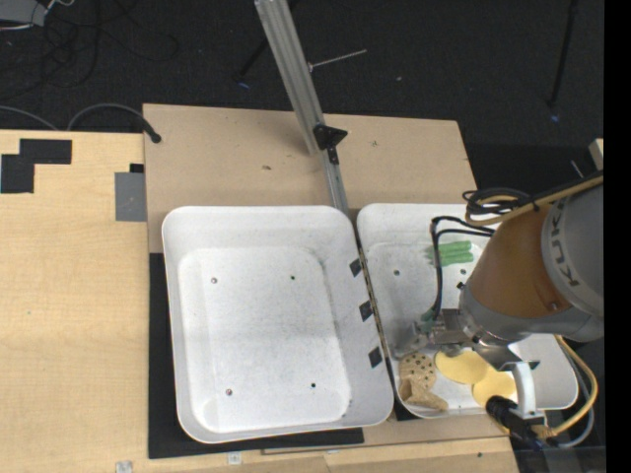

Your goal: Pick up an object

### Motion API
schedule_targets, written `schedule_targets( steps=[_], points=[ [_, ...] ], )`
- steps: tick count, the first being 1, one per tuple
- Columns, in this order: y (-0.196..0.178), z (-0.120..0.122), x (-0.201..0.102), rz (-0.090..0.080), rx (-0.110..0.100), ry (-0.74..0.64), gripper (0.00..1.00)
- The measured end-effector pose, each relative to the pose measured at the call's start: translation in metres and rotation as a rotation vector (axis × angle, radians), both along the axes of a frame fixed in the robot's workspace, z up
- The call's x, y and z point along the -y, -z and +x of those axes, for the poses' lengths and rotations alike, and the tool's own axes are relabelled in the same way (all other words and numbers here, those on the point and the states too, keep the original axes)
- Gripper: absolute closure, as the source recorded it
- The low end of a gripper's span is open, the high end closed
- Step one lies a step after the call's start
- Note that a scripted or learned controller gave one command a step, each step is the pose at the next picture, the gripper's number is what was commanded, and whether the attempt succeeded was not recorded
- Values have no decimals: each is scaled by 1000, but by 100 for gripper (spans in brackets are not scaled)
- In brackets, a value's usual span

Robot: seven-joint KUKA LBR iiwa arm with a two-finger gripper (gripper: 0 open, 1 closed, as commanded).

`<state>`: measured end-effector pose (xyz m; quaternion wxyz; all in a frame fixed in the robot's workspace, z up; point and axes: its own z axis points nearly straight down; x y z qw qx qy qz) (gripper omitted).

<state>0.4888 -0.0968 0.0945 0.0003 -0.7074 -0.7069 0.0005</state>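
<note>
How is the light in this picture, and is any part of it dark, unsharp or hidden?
Camera view: light is even on the left bin, with a soft shadow along its left inner wall; the floor behind the bench is very dark, its cables hardly readable; the whole picture is a little grainy; the arm hides much of the right bin, and the yellow object beside it looks unsharp.

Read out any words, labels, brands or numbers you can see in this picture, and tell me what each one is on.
"KU": large dark letters on the grey arm, running vertically near the orange band; the rest of the word is cut off by the edge.
No other text is legible on the left bin, the right bin, the green object or the yellow object.
</note>
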Motion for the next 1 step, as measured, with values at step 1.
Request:
schedule_targets(
  steps=[1],
  points=[
    [-12, 0, 3, 0, 3, 8, 100]
  ],
)
